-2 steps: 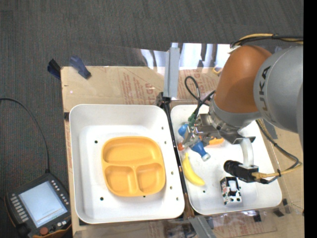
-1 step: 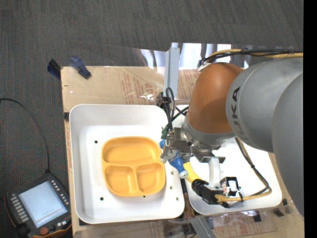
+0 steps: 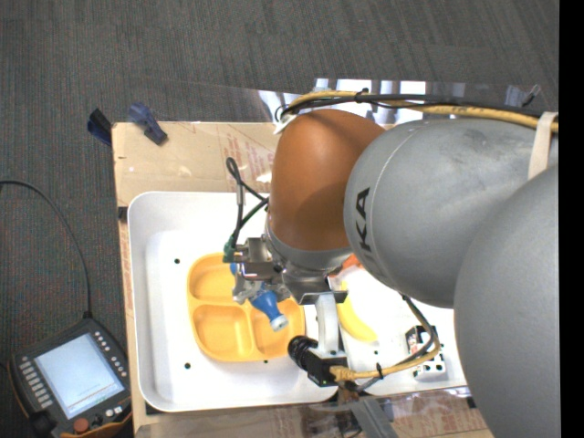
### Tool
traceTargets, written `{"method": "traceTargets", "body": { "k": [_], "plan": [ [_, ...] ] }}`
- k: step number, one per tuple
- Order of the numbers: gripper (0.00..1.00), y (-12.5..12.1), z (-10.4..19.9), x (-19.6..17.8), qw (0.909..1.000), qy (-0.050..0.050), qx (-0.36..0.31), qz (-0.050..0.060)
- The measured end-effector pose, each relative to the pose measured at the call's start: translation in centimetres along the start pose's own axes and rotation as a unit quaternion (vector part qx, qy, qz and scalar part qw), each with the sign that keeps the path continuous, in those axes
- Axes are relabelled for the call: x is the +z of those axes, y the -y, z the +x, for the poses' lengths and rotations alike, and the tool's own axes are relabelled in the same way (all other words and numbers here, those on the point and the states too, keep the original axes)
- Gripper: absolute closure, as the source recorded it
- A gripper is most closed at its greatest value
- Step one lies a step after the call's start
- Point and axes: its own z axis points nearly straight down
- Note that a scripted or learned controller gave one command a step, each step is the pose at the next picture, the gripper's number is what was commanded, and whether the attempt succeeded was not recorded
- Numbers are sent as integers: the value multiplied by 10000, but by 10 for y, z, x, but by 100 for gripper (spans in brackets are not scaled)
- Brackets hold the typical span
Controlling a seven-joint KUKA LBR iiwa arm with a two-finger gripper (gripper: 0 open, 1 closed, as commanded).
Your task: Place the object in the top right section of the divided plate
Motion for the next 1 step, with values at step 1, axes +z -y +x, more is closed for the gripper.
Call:
{"method": "traceTargets", "body": {
  "k": [1],
  "plan": [
    [0, 0, 0, 0, 10000, 1, -2, -1]
  ]
}}
